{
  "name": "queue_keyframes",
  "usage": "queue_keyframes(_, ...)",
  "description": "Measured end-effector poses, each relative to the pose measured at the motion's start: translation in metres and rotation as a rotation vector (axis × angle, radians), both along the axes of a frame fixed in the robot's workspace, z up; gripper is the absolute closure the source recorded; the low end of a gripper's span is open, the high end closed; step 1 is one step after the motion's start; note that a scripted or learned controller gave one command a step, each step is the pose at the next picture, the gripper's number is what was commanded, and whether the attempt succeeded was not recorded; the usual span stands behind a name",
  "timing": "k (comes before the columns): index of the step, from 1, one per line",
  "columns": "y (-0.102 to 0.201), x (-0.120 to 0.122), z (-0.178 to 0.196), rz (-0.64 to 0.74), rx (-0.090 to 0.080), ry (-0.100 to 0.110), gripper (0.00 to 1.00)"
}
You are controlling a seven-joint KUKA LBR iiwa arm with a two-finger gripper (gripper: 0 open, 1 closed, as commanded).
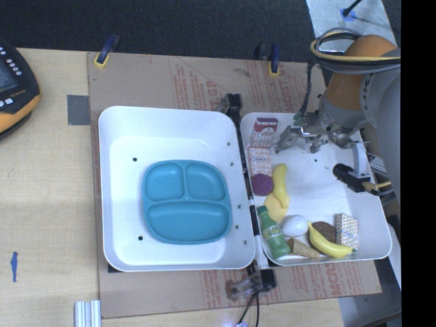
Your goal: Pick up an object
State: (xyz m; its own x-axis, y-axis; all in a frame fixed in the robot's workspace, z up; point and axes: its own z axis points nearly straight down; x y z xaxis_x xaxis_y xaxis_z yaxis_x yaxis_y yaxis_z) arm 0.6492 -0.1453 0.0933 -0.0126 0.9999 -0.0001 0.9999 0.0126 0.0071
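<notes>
My gripper [300, 142] hangs over the far end of the right bin [320, 176], open, with nothing between its fingers. Just left of it lies a red-and-white packet [263, 131]. A second packet [260, 161], a purple lump [262, 183] and a yellow piece [278, 191] run down the bin's left side. At the near end sit a green bottle [272, 234], a white ball [294, 225], a banana [330, 244] and a checkered box [346, 230].
The left bin [122, 182] holds a blue divided plate [187, 201]. A yellow-and-black handset [13, 87] lies at the bench's left edge. Clamps [272, 56] pin the cardboard sheet at the back. Bare white floor shows in the right bin's middle.
</notes>
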Motion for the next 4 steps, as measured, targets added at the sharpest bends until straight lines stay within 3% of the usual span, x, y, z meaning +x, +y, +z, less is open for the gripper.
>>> queue_keyframes(1,0.066,-0.098,0.103,-0.005,0.004,0.012,0.00)
queue_keyframes(2,0.054,-0.054,-0.004,-0.006,0.003,0.012,0.00)
queue_keyframes(4,0.033,-0.151,-0.002,-0.011,0.001,0.015,0.00)
